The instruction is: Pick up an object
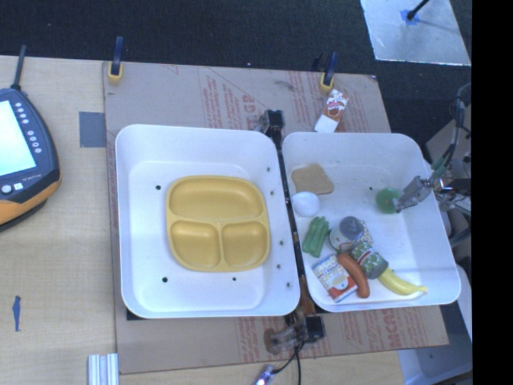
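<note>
My gripper [410,193] reaches in low over the right side of the right bin [425,239], a small grey shape at the view's right. Its tip is right beside a small green ball [386,200], and whether they touch is unclear. Further left in this bin lie a tan bread slice [312,180], a white egg [305,204], a green pickle-like piece [316,236], a small can [348,232], a red sausage [354,273], a yellow banana [400,283] and a small printed packet [332,277].
The left bin [136,215] holds a yellow divided plate [217,221]. A grey and orange pendant [22,155] lies at the bench's left edge. A small wrapped item [332,111] sits behind the right bin, and clamps [116,64] hold the cardboard.
</note>
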Tool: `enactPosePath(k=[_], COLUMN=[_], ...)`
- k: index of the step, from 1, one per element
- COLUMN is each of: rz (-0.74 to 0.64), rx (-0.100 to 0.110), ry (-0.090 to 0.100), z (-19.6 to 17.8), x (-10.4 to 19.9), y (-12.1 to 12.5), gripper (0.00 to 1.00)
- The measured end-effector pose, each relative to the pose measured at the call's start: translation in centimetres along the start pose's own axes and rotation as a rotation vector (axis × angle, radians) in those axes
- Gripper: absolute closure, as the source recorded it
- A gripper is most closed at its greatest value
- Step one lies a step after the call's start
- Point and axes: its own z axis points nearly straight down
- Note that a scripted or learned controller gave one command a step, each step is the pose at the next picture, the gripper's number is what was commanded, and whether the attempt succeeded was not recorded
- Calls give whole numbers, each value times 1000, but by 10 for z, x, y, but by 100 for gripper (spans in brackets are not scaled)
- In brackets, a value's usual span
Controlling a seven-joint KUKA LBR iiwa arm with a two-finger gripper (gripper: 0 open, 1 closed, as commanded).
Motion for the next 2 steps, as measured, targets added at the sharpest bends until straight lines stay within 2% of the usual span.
enactPosePath(k=[1,2], rz=[-1,-2], rx=[3,1], ry=[-1,-1], z=[133,159], x=[-18,-2], y=[41,101], gripper=[0,0])
